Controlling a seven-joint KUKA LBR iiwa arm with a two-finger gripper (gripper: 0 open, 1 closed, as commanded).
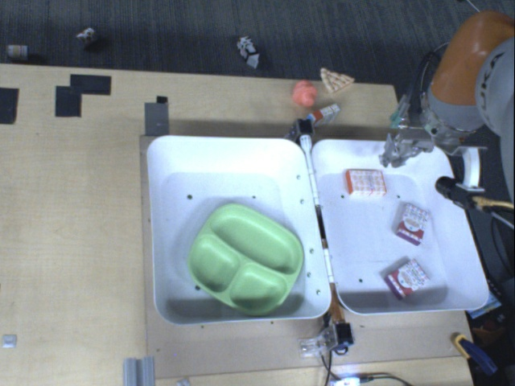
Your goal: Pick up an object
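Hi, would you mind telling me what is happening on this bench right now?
A grey robot arm with an orange band reaches in from the right, and its gripper sits above the far right corner of the right bin. That bin holds three small packets: an orange-and-white box nearest the gripper and two red-and-white packets nearer the front. The left bin holds a green divided tray. Nothing appears picked up yet.

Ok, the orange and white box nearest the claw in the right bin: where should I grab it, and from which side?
Come straight down on the orange and white box. It lies flat in the right bin, long side roughly parallel to the bin's far wall, with open floor all round. Probably best to close across its short width, mid-length. The claw hovers just beyond its far right corner.
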